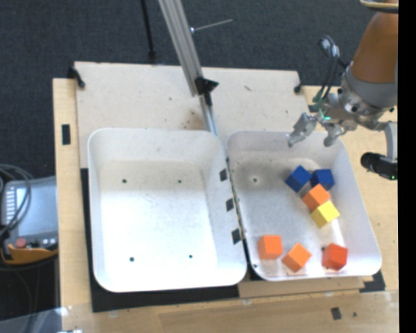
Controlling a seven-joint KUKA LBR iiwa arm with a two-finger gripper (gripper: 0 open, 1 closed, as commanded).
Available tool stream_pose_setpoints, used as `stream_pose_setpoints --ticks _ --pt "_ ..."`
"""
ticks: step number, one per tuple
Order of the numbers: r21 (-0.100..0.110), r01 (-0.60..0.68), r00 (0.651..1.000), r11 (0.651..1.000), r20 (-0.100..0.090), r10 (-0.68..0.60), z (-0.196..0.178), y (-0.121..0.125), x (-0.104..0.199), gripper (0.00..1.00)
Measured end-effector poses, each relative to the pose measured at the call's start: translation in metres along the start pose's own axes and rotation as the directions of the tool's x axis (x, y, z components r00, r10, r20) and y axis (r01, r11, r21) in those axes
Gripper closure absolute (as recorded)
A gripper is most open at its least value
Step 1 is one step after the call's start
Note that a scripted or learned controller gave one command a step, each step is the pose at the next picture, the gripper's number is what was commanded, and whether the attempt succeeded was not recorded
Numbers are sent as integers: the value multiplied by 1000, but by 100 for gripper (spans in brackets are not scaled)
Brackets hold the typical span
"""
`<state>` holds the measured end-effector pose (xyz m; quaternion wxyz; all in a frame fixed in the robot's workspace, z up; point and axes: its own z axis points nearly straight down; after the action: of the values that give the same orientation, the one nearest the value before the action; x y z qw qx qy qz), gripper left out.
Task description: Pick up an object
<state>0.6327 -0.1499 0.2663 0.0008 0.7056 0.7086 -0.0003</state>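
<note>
My gripper (312,134) hangs open over the back edge of the right bin (263,155), with nothing between its two grey fingers. Below it in that bin lie two blue cubes (299,179) (323,179), side by side. An orange cube (317,196) and a yellow cube (325,214) sit just in front of them. Along the front wall are an orange cube (270,246), another orange cube (297,257) and a red cube (334,256).
The left bin (100,207) stands next to the right one. A slanted metal rail (184,44) rises from the bench behind the seam between the bins. A grey control box (21,210) sits off the bench at far left.
</note>
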Motion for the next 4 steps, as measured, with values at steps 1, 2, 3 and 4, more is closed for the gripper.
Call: stream_pose_setpoints --ticks 1,2,3,4 --pt "5 1 1000 1000 0 -1 50 3 8 0" --pt "5 -5 1000 1000 1 5 94 4 1 0" --pt "-14 -6 1000 1000 10 7 145 1 -6 0" --pt "-19 -11 1000 1000 7 11 131 3 -5 100"
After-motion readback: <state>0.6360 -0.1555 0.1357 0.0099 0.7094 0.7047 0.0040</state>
